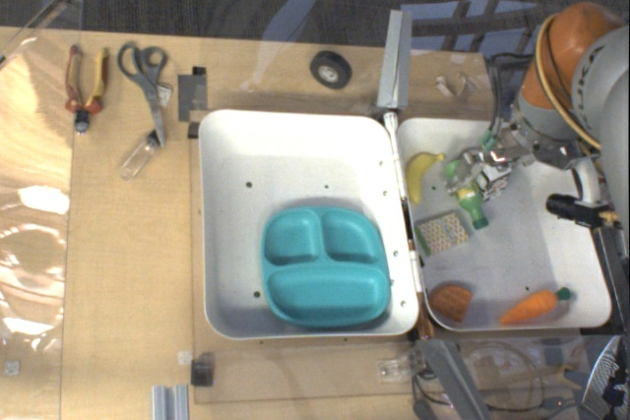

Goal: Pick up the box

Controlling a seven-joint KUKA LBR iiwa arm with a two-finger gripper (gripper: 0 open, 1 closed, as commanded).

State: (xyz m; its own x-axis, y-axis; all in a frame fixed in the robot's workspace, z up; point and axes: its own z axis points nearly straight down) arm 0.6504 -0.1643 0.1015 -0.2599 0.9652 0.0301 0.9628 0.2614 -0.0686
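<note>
I see the gripper (489,162) low in the right bin (566,256), toward its twelve o'clock edge, and I cannot tell from here whether its fingers are apart or together; nothing I can make out sits between them. The box (442,232), a flat patterned one, lies at about seven o'clock from the gripper, near the bin's nine o'clock wall. A small green bottle (471,209) lies between gripper and box, just beside the box's one o'clock corner, and a banana (422,173) sits at the box's eleven o'clock. I judge the step in hand is the approach. To do it well I would lift clear of the bottle, travel toward seven o'clock, centre over the box, and turn the wrist so the fingers straddle its narrower side, since it lies flat. The orange ball (452,301) and carrot (533,307) at six o'clock are well apart and should not interfere.
</note>
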